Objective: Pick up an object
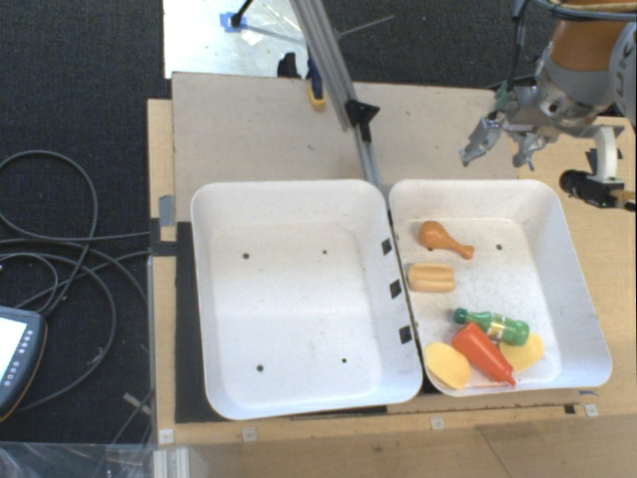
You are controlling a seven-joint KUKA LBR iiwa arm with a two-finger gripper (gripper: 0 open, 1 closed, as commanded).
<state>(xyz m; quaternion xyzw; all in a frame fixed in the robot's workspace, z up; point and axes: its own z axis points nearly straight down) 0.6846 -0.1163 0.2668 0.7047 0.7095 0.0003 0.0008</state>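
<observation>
Fingers (503, 150) spread wide apart (gripping nothing) above the right bin (567, 229).

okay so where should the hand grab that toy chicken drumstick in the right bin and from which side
Probably the thin bone end of the drumstick, which points toward the lower right. Come straight down from above: it lies flat, apart from the bread roll, with open floor around it. The hand is above the bin's far rim.

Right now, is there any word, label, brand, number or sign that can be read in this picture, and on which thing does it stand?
None can be read.
Green bottle: no readable label; too small to tell.
Screen at the left edge: lit, but blurred, no text legible.
</observation>
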